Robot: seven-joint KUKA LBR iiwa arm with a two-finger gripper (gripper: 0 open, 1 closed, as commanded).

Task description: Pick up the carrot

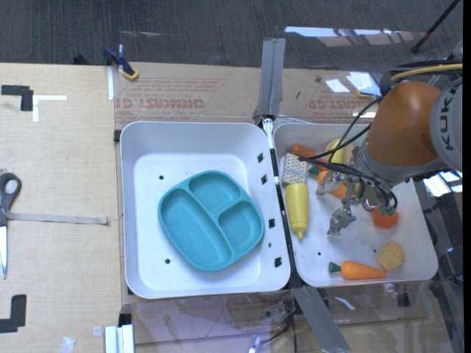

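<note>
From the camera view above the bench [51, 160], two shallow white bins sit side by side. The left bin [140, 271] carries a teal divided plate [211, 220], set slightly aslant near the bin's middle, with bare white floor showing all round it, widest toward the bin's near and left walls.

The right bin [419, 271] is the crowded one. The carrot [358, 271] lies on its side near the bin's front wall, its green end pointing left and its orange body running right, just beside a small tan ridged piece [391, 256]. White floor lies open to the carrot's left and above it, up to the claw. Along the bin's left wall, close to the divider between the bins, a yellow corn cob [297, 206] lies lengthways, its pale husk end toward the far wall. A tomato-like red piece with a green top [385, 218] sits toward the bin's right side, and more orange and yellow bits crowd the far part of the bin, partly hidden behind the arm.

The arm [408, 127] reaches in from the right, its orange band over the bin's far right corner. The claw [340, 219] hangs over the middle of the right bin, well apart from the carrot, with nothing visible between its fingers; whether they are spread or pressed together I cannot tell.
</note>
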